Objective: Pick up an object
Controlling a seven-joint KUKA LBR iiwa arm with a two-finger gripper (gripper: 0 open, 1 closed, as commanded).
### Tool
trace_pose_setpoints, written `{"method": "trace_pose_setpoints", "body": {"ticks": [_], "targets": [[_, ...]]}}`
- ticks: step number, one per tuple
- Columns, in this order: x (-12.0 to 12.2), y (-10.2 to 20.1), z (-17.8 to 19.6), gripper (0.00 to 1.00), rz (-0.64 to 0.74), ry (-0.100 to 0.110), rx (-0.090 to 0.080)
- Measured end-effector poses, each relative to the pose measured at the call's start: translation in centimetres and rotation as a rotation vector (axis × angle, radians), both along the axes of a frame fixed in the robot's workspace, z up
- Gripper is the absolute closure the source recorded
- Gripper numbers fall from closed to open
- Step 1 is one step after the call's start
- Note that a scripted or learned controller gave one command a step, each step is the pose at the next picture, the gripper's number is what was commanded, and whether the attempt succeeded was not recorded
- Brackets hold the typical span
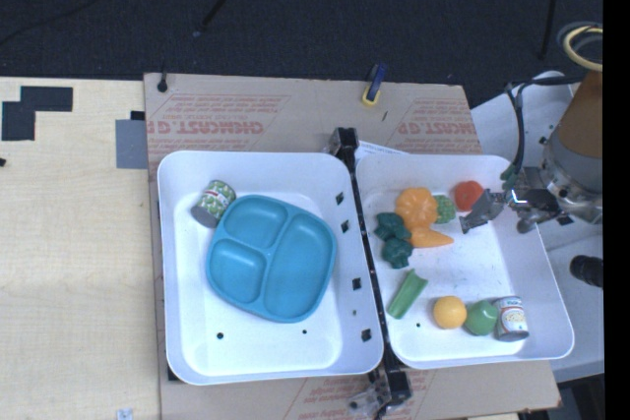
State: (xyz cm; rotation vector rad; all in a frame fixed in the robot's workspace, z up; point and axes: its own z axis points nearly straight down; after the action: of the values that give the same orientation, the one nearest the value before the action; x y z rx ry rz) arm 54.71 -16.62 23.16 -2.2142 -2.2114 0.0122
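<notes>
Even, bright overhead light; white bins point(197, 349) slightly glary, shadows soft, the picture mildly blurred throughout.

Open floor across the middle of the right bin point(551, 310), hemmed by toy vegetables point(418, 216) above and left, a yellow ball point(449, 312), green ball point(481, 317) and tin point(512, 319) below. Left bin point(187, 330) crowded by blue tray point(272, 257).

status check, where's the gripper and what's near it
Gripper open over right bin, holding nothing. Red toy just beside its fingertips. Orange pepper and carrot crowd close by.
</notes>
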Motion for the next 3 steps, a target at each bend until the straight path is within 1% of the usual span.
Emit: {"method": "trace_pose_setpoints", "body": {"ticks": [1, 2, 3], "targets": [[0.2, 0.0, 0.6, 0.0, 0.002, -0.011, -0.002], [-0.7, -0.4, -5.3, 0.0, 0.002, -0.005, 0.0], [-0.2, 0.2, -11.5, 0.0, 0.002, -0.006, 0.0]]}}
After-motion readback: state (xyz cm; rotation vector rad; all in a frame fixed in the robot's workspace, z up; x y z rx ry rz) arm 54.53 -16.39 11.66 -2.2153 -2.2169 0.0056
